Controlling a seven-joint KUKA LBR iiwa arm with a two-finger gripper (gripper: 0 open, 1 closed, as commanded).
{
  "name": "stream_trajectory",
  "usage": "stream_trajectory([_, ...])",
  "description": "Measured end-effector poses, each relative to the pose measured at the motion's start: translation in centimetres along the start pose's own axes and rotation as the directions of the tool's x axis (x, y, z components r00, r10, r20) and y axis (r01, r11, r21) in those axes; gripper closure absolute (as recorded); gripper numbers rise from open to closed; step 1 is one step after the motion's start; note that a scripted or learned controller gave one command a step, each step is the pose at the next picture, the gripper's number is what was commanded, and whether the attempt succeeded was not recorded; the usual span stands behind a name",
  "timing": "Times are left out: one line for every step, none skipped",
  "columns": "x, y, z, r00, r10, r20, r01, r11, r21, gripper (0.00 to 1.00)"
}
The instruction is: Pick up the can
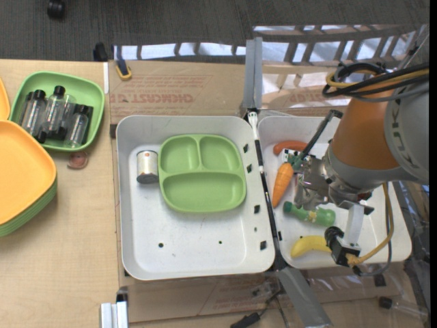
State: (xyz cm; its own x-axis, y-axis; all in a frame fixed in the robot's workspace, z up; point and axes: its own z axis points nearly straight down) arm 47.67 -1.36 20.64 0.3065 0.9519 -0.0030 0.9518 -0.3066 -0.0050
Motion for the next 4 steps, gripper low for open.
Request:
stream_trajectory([0.3, 4.2, -7.8, 0.927, -0.374, 0.001, 0.374, 0.927, -0.003, 1.0])
stream_trajectory([-4.4, 1.6, -3.8, 0.932, -0.363, 0.0, 0.363, 0.932, -0.001, 1.0])
stream_trajectory([-0.2, 2.4, -3.9, 0.954, -0.301, 0.001, 0.301, 0.954, -0.003, 1.0])
stream_trajectory([-4.2, 7.4, -0.7, 0.986, -0.164, 0.0, 0.164, 0.986, -0.003, 1.0])
